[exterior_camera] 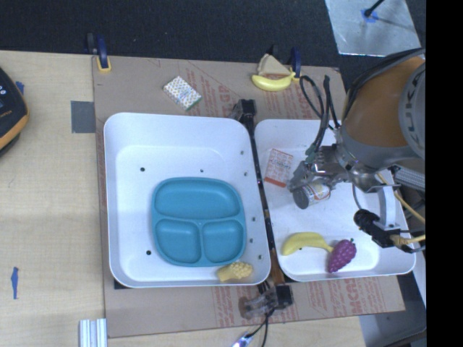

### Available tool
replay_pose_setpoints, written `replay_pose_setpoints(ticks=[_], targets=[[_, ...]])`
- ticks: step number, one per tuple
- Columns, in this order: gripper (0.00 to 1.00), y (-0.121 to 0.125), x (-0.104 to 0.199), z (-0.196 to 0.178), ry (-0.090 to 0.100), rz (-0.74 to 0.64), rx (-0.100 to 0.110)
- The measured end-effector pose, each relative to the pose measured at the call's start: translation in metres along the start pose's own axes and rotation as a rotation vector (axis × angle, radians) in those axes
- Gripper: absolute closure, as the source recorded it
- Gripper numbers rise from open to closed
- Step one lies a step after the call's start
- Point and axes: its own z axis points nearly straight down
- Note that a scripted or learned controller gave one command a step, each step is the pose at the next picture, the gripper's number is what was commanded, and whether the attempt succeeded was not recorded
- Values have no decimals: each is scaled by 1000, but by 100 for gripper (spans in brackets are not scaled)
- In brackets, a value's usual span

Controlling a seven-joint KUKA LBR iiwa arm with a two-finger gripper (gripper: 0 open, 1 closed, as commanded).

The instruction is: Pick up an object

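Observation:
My gripper (309,186) hangs low over the middle of the right bin (394,270), reaching in from the right. A small silvery, can-like thing (320,191) sits right at its tip; I cannot tell whether it is held. A red-and-white packet (278,166) lies just left of the gripper. A yellow banana (304,243) and a purple bunch of grapes (341,255) lie near the bin's front edge, below the gripper.
The left bin (123,143) holds a blue compartment plate (199,219) and a small yellow toy (235,271) at its front rim. Behind the bins lie another banana (272,82) and a patterned packet (181,92). Cables (322,100) loop beside the arm.

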Motion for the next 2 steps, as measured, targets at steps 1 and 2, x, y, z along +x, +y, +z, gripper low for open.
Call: replay_pose_setpoints(ticks=[1,2], targets=[[100,-3,68,-23,-1,0,0],[100,-24,96,-50,-1,1,0]])
